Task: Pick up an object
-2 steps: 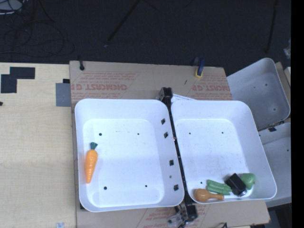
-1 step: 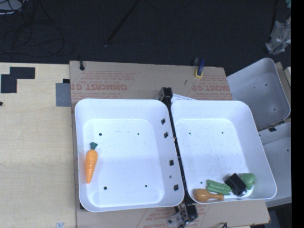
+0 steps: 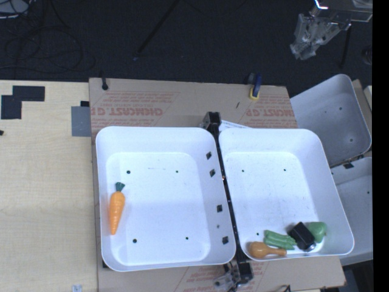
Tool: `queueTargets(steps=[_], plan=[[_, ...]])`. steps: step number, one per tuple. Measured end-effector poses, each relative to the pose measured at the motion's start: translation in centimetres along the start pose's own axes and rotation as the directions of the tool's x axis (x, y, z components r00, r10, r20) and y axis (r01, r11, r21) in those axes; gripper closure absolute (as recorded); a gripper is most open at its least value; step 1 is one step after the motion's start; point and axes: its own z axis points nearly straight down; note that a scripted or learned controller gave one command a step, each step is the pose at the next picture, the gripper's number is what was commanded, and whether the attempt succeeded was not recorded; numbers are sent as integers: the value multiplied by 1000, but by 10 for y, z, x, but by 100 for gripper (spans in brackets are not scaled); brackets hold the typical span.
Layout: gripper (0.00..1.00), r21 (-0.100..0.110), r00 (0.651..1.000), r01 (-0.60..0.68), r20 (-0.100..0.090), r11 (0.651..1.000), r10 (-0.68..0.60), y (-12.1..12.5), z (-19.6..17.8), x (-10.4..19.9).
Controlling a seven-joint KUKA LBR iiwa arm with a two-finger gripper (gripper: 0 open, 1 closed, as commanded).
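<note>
The gripper (image 3: pixel 310 36) hung high in the upper right corner, over the dark floor beyond the bench and well apart from both bins; it showed as a pale grey blurred cluster, nothing was seen between its parts, it touched no object, and how it was set could not be told. Two shallow white bins of smooth, glossy plastic with rounded corners sat side by side on a sheet of brown printed cardboard (image 3: pixel 182 105). The left bin (image 3: pixel 152 137) held one object, a small orange toy carrot (image 3: pixel 116 208) with a green top, lying near the left wall with its tip pointing toward the near edge. The right bin (image 3: pixel 273 140) held four objects crowded into its near right corner: a long green pod-shaped piece (image 3: pixel 279 239), a black blocky item (image 3: pixel 302 235) lying tilted across it, a rounded green piece (image 3: pixel 318 229) just beside the black one, and an orange-tan pear-shaped toy (image 3: pixel 265 250) against the near wall. Small dark marks dotted the floors of both bins. A yellow and blue clamp (image 3: pixel 255 87) gripped the cardboard's far edge.
</note>
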Motion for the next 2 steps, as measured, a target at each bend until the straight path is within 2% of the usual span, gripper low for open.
queueTargets(steps=[1,2], plan=[[100,13,1000,-23,4,1000,23,-4,121,-119],[100,-7,1000,-5,1,1000,5,-53,32,-39]])
